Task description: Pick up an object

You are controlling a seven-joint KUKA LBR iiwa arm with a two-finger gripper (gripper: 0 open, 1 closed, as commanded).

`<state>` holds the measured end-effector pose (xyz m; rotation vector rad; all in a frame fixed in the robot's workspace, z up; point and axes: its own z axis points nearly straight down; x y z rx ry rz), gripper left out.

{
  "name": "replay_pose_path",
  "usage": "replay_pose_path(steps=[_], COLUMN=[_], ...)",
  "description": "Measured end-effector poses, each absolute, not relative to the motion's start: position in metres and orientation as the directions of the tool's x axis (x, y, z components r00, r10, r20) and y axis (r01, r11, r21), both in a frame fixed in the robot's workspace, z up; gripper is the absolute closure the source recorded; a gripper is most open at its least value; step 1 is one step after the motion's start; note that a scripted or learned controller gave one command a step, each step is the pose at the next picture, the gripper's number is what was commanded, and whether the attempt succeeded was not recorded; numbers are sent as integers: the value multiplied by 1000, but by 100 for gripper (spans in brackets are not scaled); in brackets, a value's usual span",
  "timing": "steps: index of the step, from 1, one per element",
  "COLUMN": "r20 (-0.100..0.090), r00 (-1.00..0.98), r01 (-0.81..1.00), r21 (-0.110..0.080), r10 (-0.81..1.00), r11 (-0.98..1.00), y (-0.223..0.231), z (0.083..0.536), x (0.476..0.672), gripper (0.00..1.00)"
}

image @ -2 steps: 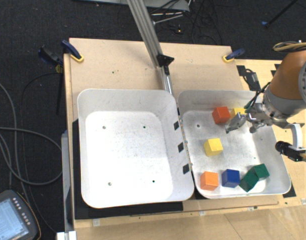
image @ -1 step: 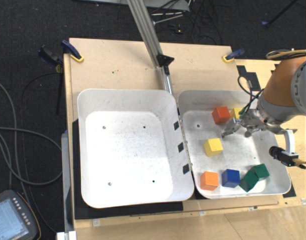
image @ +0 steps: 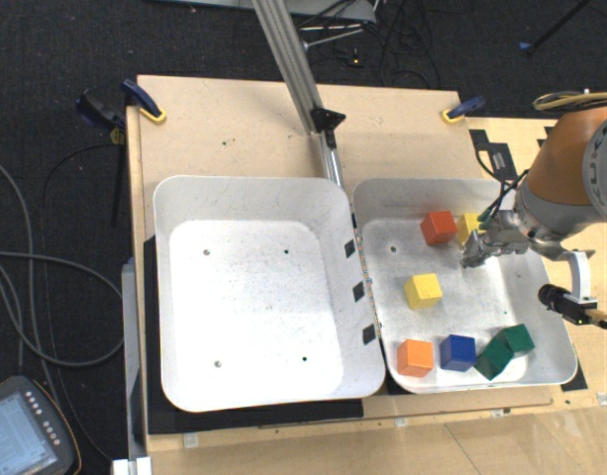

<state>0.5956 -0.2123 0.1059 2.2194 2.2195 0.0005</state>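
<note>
Gripper (image: 475, 253) sits low inside the right bin (image: 551, 369), near its far right side; whether it is open or closed cannot be told from this view, and no block is seen in it. Red-orange block (image: 439, 227) lies just left of the gripper and a small yellow block (image: 467, 226) just beside it; a larger yellow block (image: 423, 290) lies nearer the camera and to the left. Orange block (image: 415, 356), blue block (image: 458, 352) and green blocks (image: 505, 349) line the near edge, well apart from the gripper; the left bin (image: 174, 265) lies far left on the table (image: 234, 127).
</note>
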Motion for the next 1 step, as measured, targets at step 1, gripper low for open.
replay_pose_path(steps=[1], r20=[-2], r00=[-2], r01=[1000], r21=[6], r10=[1000], r11=[2], y=[-213], z=[149], x=[598], gripper=[100])
